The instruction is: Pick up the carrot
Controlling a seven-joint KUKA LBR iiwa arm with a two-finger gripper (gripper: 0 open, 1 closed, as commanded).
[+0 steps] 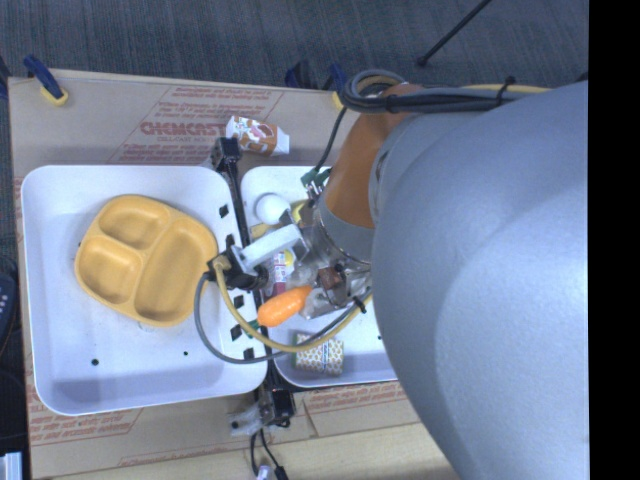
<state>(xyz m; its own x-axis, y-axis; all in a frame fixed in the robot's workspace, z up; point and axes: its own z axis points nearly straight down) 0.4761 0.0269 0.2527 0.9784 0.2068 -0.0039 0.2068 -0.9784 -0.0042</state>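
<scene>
The orange carrot point(283, 306) hangs at a slant over the rim between the two bins, its thick end pointing left. Its right end is tucked between the fingers of my gripper point(322, 290), which is shut on it at the left side of the right bin point(300, 373). The big grey arm with its orange band covers most of that bin.
A yellow divided plate point(145, 258) lies in the left bin point(60, 368). The right bin holds a white egg-like ball point(270, 208), a small red-labelled bottle point(283, 266), a green piece point(318, 178) and a patterned cup point(320, 353). A small carton point(255, 136) lies behind the bins.
</scene>
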